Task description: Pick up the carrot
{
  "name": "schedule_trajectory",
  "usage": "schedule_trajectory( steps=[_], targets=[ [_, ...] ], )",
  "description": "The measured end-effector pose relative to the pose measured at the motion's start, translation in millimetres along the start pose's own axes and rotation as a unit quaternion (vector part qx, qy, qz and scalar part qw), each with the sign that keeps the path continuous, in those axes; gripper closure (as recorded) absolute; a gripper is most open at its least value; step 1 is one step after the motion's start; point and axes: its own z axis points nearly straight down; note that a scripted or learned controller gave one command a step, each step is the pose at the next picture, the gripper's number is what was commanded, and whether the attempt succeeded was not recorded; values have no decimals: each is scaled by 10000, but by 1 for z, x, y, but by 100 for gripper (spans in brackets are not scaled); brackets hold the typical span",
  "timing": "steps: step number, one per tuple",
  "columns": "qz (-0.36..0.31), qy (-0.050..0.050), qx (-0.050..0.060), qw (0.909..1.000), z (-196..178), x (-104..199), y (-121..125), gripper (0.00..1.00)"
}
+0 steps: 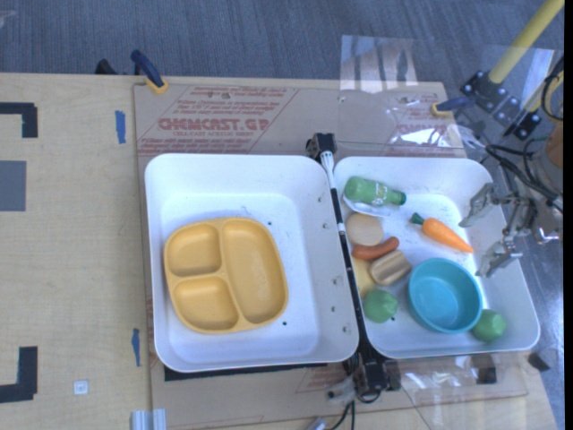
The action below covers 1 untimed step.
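The carrot (445, 233) is seen lying flat in the right bin (528, 307), in its upper right part, green stub end toward the bin's middle and orange tip pointed at the right wall. It is not touched by anything.

The gripper (494, 230) is found just beside the carrot's tip, at the bin's right wall. Two metal fingers (478, 204) are spread apart, one above and one below the level of the carrot, with nothing between them.

Risks, as judged: the carrot is tapered and smooth, so it may be squeezed out sideways if clamped near the thin tip. A grasp taken too close to the wall may be blocked by the rim.

A blue bowl (444, 296) stands just below the carrot, near but apart; its rim may be struck by the lower finger. A green bottle (374, 191) lies on a small white dish toward the upper left. A pale round item (364, 229), a sausage (375, 249) and a bread roll (390, 267) are clustered at the left wall, well clear of the approach. A green fruit (380, 305) sits beside the bowl, another green piece (489, 326) at the lower right corner. A yellow divided plate (224, 271) rests in the left bin (179, 182).
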Motion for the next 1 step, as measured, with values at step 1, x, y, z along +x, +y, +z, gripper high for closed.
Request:
schedule_trajectory(
  steps=[1],
  targets=[
    [-659,-18,6,9978,111,-32,20,0]
  ],
)
